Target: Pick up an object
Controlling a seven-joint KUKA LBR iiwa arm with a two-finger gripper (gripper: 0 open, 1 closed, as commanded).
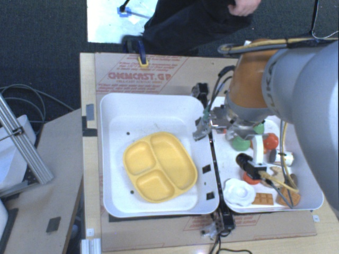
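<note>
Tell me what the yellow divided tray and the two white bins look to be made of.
Yellow divided tray: looks like moulded plastic, matte to slightly satin; its rounded compartment ridges and even colour suggest that. Left bin and right bin: probably thin formed plastic with a smooth, faintly glossy white surface and soft rounded corners, though coated metal cannot be ruled out from this view.

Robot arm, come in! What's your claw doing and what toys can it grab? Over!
Gripper over the divider between the bins. Toy food piled in right bin, none gripped. Yellow tray alone in left bin.
</note>
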